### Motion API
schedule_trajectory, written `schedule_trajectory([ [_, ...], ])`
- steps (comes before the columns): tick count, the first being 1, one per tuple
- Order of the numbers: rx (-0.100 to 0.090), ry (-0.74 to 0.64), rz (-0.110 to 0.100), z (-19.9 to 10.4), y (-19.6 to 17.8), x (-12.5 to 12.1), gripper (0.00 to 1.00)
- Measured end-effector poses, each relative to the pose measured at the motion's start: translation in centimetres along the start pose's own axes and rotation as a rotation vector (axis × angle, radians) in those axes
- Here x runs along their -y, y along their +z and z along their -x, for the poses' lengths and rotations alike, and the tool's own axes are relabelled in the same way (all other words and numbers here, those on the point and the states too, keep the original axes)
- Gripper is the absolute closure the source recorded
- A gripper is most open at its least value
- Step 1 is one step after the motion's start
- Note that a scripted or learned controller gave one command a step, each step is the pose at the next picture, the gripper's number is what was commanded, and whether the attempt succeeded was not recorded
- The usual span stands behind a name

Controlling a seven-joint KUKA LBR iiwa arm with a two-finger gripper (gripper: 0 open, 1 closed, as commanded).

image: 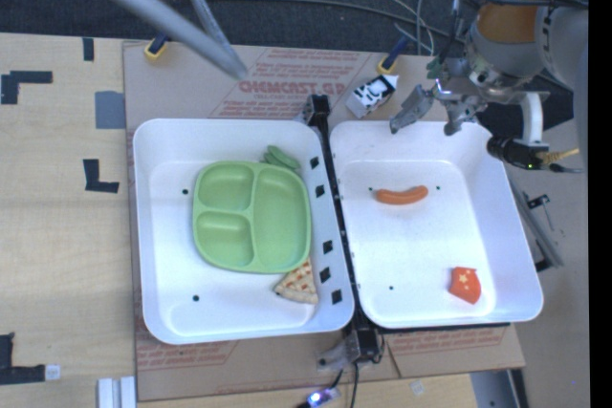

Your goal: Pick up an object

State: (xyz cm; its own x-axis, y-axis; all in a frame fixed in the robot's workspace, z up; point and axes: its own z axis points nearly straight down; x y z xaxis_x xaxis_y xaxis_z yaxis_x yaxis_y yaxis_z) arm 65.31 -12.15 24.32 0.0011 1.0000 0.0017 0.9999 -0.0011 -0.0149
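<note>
Arm poised above the right bin, nothing grasped yet.

The two-finger gripper (430, 115) hangs over the right white bin's (497, 205) far rim, fingers spread and empty. The orange sausage-shaped toy (401, 195) lies near below it, seemingly the easiest target: descend, close. A red wedge (465, 284) sits nearer the front; the bins rest on cardboard on a wooden bench.

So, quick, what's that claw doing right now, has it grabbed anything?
Gripper: open, holding nothing, above the far edge of the right bin.
</note>
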Motion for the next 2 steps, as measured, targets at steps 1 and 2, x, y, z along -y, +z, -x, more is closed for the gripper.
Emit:
schedule_trajectory([
  [1, 0.002, -0.003, 0.013, 0.0, -0.9, -0.2, 0.0],
  [2, 0.003, -0.002, 0.009, 0.6, 3.7, -0.1, 0.0],
])
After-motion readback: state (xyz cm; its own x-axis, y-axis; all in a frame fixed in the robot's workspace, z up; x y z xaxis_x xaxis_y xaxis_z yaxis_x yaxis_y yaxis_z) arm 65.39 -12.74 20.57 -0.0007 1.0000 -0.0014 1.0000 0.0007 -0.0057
